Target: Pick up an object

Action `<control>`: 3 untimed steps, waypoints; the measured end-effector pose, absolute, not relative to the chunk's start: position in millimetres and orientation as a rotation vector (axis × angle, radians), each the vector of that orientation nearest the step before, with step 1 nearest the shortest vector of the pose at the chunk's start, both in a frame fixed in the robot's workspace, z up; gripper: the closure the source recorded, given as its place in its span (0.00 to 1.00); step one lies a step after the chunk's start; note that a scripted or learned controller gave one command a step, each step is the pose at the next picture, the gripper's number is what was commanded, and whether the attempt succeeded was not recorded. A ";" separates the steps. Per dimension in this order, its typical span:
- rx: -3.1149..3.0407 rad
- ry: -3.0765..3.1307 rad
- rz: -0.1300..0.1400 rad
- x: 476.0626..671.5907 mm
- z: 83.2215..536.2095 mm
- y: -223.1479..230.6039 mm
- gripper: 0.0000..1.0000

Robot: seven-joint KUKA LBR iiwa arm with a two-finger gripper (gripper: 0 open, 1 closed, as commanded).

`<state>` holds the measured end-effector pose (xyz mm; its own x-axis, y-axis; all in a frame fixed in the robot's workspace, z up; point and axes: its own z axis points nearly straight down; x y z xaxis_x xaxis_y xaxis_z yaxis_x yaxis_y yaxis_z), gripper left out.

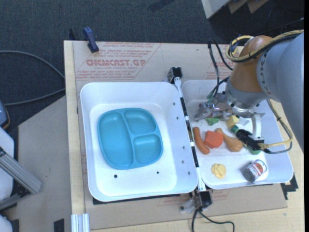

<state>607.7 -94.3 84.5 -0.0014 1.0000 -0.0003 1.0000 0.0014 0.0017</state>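
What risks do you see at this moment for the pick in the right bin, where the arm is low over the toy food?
1. The items lie crowded: the hot dog, the red piece and the drumstick touch or nearly touch, so the gripper may push neighbours or catch two at once.
2. The gripper is close to the right bin wall at the divider, so it might scrape that wall.
3. The can lies on its side and may roll if bumped.

Even, diffuse overhead light is falling across the bench; the white bins (130, 93) are reading bright without blowing out. Soft shadows are lying at six o'clock beneath the bins. The arm (285, 66) at three o'clock is appearing slightly blurred; overall sharpness is modest.
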 end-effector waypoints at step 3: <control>2.221 2.223 -0.002 664.7 94.1 -142.4 0.00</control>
